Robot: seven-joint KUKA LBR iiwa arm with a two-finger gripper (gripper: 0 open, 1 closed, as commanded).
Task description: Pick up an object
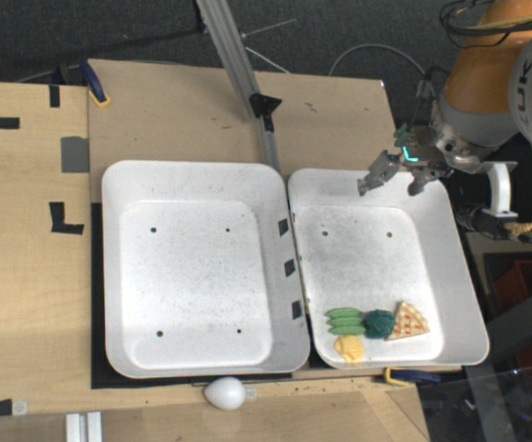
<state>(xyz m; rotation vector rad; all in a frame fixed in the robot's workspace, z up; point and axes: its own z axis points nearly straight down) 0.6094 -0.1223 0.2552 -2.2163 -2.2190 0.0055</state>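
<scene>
Item: my claw [397, 180] hovering over the far rim of the right bin [459, 274], fingers spread apart, gripping nothing.

Camera view — the pickable things are sitting clustered at the right bin's near edge, well apart from me: green pods [344, 319], a dark green lump [377, 321], a yellow piece [349, 346], a waffle-patterned wedge [409, 321]. I am judging them light toy foods, likely soft; the wedge's free outer edges are offering the cleanest hold. The left bin [119, 274] is lying beside it — a white egg-shaped object [225, 393] is resting on the wooden bench [156, 109].
</scene>
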